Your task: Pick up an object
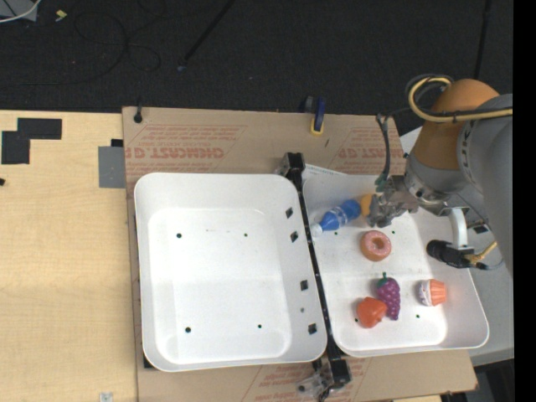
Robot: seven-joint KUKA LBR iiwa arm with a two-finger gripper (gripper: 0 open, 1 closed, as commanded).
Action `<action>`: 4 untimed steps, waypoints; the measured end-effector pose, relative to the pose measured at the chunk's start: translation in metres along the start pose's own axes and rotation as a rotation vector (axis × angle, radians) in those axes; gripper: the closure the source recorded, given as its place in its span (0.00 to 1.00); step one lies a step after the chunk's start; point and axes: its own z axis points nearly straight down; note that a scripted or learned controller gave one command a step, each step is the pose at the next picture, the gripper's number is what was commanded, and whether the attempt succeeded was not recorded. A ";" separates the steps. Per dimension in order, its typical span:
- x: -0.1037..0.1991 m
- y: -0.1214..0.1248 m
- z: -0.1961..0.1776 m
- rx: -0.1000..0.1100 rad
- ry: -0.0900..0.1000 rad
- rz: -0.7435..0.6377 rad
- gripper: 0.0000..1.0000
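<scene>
Blue bottle (335, 218) lies in the right bin (469, 325), up-left of the doughnut (376, 245). The gripper (384, 213) hangs just above the doughnut; its finger state cannot be told.

A brown printed cardboard sheet (218, 145) lies on the light wooden tabletop (59, 266) beneath both bins, a blue clamp (316, 115) grips its far edge, and black and grey patches (32, 136) mark the tabletop's far-left area.
</scene>
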 end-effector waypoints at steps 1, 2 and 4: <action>0.000 0.000 0.000 0.001 0.000 -0.002 0.00; 0.015 -0.016 0.021 -0.005 0.004 0.006 0.00; 0.006 -0.052 -0.056 -0.012 0.001 0.009 1.00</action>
